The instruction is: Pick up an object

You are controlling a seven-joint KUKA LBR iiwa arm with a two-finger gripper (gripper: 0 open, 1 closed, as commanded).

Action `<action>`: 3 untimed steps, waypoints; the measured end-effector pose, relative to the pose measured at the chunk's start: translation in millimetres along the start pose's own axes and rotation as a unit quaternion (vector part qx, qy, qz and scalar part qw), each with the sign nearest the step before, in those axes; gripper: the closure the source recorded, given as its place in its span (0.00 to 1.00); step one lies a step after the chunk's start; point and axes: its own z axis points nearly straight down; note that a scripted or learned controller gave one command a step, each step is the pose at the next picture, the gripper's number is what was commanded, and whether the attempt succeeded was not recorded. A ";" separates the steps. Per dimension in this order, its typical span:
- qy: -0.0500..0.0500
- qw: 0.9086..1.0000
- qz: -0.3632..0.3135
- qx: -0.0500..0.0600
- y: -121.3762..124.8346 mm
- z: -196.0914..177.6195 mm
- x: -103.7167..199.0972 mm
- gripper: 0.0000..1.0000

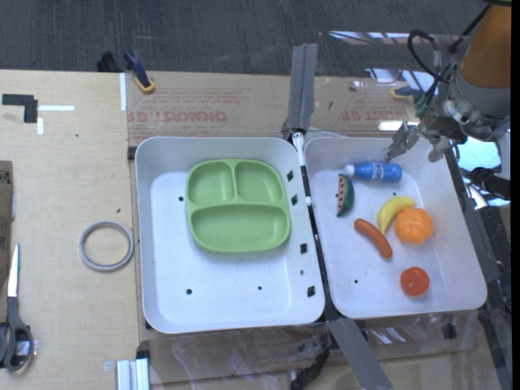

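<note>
Blue bottle (375,171) lying flat beside watermelon slice (344,194), banana (394,211), orange (413,226); empty hand (422,142) spread above.

Left bin (162,299) holds a green divided plate (238,205). Right bin (455,299) holds a blue bottle (375,172) lying on its side, a watermelon slice (345,194), a sausage (374,238), a banana (393,211) touching an orange (413,226), and a tomato (414,281). Gripper (422,143) hangs at the right bin's far edge, near the bottle; tape ring (106,244) and scissors (12,331) lie on the bench to the left.
</note>
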 end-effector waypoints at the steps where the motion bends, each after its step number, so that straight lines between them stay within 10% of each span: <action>1: 0.000 0.998 -0.063 0.000 -36.5 104.7 -32.1 0.00; 2: 0.000 1.000 -0.010 -0.001 -14.3 154.3 -37.1 0.00; 3: 0.000 1.000 -0.009 0.000 -14.2 146.0 -37.8 1.00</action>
